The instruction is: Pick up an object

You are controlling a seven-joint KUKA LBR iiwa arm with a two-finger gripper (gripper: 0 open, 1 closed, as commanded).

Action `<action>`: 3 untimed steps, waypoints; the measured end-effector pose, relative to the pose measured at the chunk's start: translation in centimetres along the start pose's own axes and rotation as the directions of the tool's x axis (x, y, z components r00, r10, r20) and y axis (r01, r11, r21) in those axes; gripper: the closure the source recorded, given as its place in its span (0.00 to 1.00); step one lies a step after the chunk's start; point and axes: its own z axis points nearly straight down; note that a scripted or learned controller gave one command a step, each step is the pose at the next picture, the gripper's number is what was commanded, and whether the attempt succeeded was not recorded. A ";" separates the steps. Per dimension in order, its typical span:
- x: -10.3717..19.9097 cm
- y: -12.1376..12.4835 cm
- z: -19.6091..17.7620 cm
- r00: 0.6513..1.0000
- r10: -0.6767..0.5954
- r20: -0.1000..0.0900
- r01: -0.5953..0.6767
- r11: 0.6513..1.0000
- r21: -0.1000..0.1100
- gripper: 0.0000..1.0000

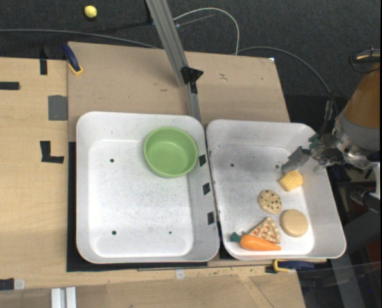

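**benchbot_fan:** While the arm (364, 117) hangs over the right bin (242, 140), the tool (298, 161) sits just above the yellow corn piece (291, 181), fingers spread fairly wide and nothing between them. Looks like it's lining up on the corn, which lies near that bin's right wall. It should probably drop straight down, straddle the short width and close gently, since the thing looks ridged and rounded and could roll out.

**kuka_tinkerer:** Agreed. Going big to small: wooden counter (24, 172), two glossy white plastic bins with speckled floors, and a smooth green bowl (171, 151) in the left bin (101, 204). Below the corn sit a tan bun-like disc (294, 223), a flat pizza wedge (265, 230), a dotted round cookie (269, 201) and a tapered orange carrot (257, 242). The carrot touches the wedge, so the corn, lying apart, is the easier grab.
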 end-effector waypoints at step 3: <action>-0.7 0.3 10.7 1.000 0.001 0.001 -0.001 1.000 0.002 0.00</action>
